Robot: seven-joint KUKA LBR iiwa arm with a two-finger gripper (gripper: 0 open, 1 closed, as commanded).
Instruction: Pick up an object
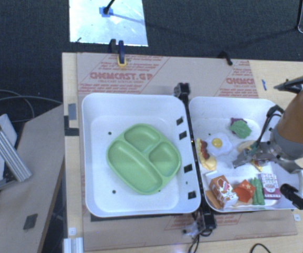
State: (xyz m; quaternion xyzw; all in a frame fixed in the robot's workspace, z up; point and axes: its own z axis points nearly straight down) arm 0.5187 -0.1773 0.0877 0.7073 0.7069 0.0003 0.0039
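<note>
Objects for picking: I count about seven small toy food items, all in the right-hand shallow white bin (214,105), none between the fingers that I can see.
Green leafy toy piece (240,127): far part of that bin, well apart from the front cluster.
Fried-egg toy, white with a yellow yolk (218,144): mid bin, towards the divider, just left of the fingertips.
Small dark red piece (204,148): just beside the egg, near the left wall.
Pale yellow curved piece (208,163): lies along the left wall, below the red one.
Red and white printed carton (221,190): front left corner, tilted.
Orange-red chunk (244,190): touching the carton's right side.
Slim green piece (257,190): between the orange-red chunk and the next box.
Small white and red box (269,186): front right, just under the arm.
Grey two-finger gripper (242,159): I see it low in the right bin, pointing left, between the egg and the front cluster; I cannot tell whether the fingers are spread or pressed together.
Grey arm with orange band (299,120): enters over the bin's right wall and hides that corner.
Left-hand shallow white bin (96,141): holds one thing.
Light green three-compartment plastic tray (143,158): one, centred in the left bin, turned at an angle.
Bench: cardboard sheet with red print (140,73) under both bins.
</note>
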